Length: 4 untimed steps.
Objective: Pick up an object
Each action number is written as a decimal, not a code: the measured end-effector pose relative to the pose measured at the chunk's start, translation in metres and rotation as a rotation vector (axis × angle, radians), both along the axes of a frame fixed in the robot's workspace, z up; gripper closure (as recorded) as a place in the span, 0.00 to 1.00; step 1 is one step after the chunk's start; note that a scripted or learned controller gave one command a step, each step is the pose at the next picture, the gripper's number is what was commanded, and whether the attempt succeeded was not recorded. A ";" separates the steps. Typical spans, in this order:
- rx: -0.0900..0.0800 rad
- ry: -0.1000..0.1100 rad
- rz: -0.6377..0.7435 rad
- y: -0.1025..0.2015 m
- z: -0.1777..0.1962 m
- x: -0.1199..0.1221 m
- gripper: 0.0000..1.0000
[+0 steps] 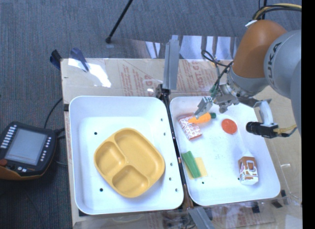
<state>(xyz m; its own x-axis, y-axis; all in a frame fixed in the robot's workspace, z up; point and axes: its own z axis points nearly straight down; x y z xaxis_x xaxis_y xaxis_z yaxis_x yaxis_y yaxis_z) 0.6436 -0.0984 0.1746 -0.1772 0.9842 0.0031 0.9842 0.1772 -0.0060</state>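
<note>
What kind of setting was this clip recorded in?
Probably a robotics lab: a grey arm reaches over two white bins on a bench, with a teach pendant on the carpet beside it.

The gripper is seen over the right bin, right above a toy carrot. A snack packet is seen just below-left of it.

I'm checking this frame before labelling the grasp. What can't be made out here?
- Gripper in the camera view: too small and blurred to tell whether it grips the orange carrot below it.
- Red packet: print too small to read.
- Small carton: label blurred.
- Arm: cut off by the right edge.
</note>
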 end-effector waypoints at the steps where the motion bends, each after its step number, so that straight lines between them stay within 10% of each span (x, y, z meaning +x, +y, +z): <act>1: -0.001 -0.014 0.103 -0.020 -0.081 0.004 0.00; 3: 0.000 -0.017 0.138 -0.023 -0.080 0.005 0.00; 4: 0.003 -0.018 0.138 -0.022 -0.069 0.006 1.00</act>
